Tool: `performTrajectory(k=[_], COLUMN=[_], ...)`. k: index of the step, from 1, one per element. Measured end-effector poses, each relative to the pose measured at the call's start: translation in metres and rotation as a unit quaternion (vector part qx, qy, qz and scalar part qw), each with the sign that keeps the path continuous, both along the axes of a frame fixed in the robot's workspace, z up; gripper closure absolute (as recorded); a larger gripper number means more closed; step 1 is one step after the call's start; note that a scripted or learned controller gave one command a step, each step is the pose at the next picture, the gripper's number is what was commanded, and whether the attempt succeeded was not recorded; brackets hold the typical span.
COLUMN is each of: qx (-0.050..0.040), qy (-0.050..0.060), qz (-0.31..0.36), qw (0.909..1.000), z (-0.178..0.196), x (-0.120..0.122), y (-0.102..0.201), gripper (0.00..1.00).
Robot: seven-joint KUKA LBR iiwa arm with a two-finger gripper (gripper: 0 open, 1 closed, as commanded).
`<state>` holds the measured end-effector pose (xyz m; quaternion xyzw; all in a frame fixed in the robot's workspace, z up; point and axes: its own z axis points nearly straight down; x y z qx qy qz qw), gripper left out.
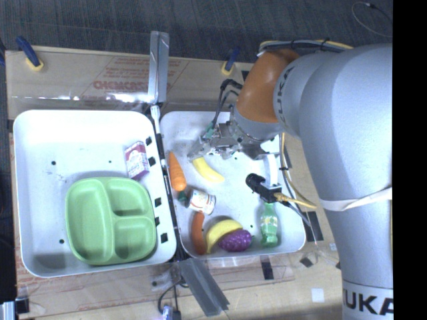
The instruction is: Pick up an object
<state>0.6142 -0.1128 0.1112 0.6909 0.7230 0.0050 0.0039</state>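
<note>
You can't tell how the gripper is set above the banana, so it may glance off the curve.

My arm comes in from the right side of the view, a broad grey column that fills that side from top to bottom. Above my wrist sits the orange band, rounded and turned toward the upper middle of the view. Below it my gripper points down and to the left, low and tilted. Thin cables run along my wrist beside the band.
</note>
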Motion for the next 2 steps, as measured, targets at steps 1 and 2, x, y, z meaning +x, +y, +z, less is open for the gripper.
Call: performTrajectory(k=[1,2], qx=[-0.0003,-0.0005], qy=[0.0,0.0], qz=[0.002,0.002], qw=[1.0,1.0], z=[0.0101,0.0101], x=[0.0004,0.0004], y=[0.0004,0.0005], gripper=[1.0,0.0])
